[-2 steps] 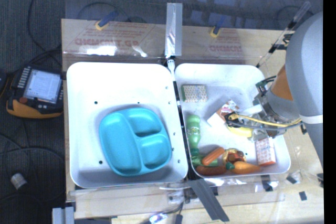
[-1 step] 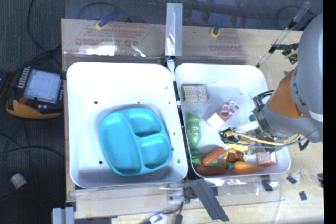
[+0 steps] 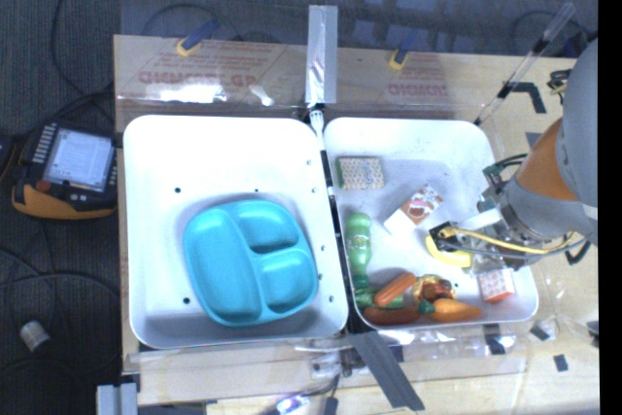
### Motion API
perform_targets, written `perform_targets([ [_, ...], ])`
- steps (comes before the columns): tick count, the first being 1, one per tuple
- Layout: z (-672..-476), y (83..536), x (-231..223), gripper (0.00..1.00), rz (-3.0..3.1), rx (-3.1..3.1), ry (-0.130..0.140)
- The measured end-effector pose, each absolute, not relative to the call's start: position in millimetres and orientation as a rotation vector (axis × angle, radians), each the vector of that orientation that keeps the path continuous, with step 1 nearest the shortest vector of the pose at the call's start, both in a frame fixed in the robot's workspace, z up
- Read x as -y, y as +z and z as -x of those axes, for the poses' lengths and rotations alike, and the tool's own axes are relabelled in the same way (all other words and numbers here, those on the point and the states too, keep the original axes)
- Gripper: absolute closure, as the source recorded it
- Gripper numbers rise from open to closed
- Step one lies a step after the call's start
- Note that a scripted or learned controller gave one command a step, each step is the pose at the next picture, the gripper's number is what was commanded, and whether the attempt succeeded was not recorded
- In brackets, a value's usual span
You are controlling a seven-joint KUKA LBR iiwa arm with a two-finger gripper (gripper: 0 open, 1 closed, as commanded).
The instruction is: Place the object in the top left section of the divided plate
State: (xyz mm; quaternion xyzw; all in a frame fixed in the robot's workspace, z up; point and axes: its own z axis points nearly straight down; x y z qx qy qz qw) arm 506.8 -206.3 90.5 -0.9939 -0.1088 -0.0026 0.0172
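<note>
Camera view shows the jaws low over the right bin [image 3: 457,133], near a red-and-white carton [image 3: 496,284]; I cannot tell whether they are parted or holding anything. Toy foods [image 3: 394,289] lie there. The blue divided plate [image 3: 219,292] in the left bin [image 3: 155,146] carries nothing, so I judge both pickup and placing remain.

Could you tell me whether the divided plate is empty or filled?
Empty: all three sections of the divided plate show only bare blue surface.

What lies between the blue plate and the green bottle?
Only the two bins' adjoining walls; nothing loose lies there, as the camera view shows.
</note>
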Motion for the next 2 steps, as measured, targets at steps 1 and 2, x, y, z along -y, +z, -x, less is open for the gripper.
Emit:
perform_targets([
  [1, -502.2, 90.4, 198.8, 1.0, 3.117, 0.335, -0.025],
  [2, -498.8, 91.3, 204.4, 1.0, 3.097, 0.357, -0.038],
])
